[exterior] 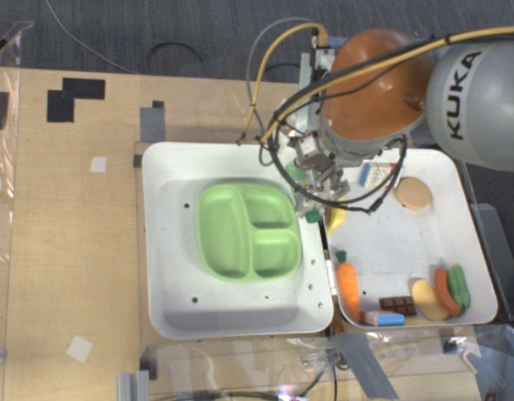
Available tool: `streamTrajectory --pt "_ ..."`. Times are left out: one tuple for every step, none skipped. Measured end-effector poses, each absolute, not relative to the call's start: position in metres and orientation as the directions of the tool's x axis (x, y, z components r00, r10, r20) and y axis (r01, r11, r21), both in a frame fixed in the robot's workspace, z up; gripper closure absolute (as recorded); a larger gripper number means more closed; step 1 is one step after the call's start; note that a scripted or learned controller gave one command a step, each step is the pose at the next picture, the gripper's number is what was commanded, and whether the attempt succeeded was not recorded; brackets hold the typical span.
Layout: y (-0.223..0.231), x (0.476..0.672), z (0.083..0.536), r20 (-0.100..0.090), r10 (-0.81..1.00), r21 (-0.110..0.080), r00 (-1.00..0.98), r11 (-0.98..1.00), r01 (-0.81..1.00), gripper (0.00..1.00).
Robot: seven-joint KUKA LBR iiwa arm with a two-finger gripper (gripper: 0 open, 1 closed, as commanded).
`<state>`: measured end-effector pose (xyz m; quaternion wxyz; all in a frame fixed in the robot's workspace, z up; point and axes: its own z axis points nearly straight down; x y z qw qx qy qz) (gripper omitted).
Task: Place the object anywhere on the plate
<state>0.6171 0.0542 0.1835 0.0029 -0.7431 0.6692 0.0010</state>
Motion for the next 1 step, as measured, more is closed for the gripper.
streamTrajectory --pt "0.0526 0.6176 0.1841 -0.004 -0.995 -0.004 0.102 -0.102 -0.995 0.00"
